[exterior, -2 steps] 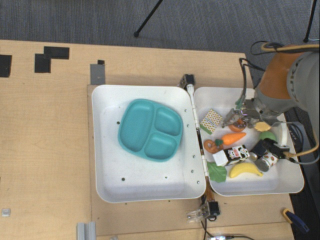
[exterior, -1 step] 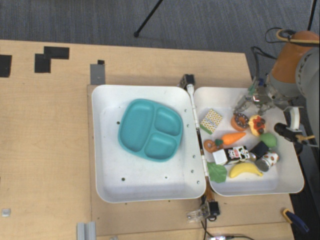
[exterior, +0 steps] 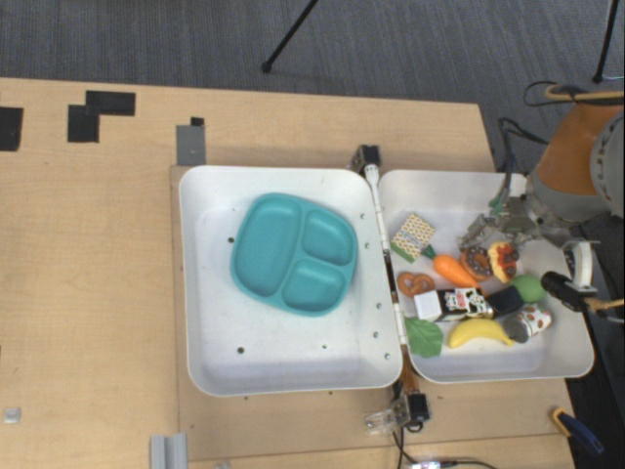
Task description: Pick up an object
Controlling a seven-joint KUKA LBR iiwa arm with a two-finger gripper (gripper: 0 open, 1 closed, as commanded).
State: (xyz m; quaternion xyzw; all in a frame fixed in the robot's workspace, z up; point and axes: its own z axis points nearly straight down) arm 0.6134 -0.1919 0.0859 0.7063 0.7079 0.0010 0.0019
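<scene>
Claw (exterior: 485,234): seen low over the right bin (exterior: 449,189), at the upper right of the toy pile; whether it is wide or narrow cannot be told, as its metal parts blend into the clutter.
Arm (exterior: 586,164): grey with an orange band, entering from the right, above and right of the claw.
Nearest toy: a red-and-yellow piece (exterior: 501,259) is seen just below and right of the claw; contact cannot be judged.
Carrot (exterior: 453,270): lying just below and left of the claw, tilted.
Patterned cube (exterior: 413,234): left of the claw, near the bin divider.
Pretzel (exterior: 414,284): below and left of the claw, beyond the carrot.
Banana (exterior: 478,334): well below the claw, near the bin's front wall.
Green ball (exterior: 527,287): below and right of the claw.
Green leaf (exterior: 424,337): far below and left, in the bin's front left corner.
Open room: bare white floor is seen above and left of the claw, toward the bin's back wall; toys are crowded together below it.
Left bin (exterior: 210,360): well left of the claw, holding a teal divided plate (exterior: 293,252).
Bench (exterior: 88,291): light wood, with black marks at its far left.
Floor (exterior: 195,18): grey carpet beyond the bench.
</scene>
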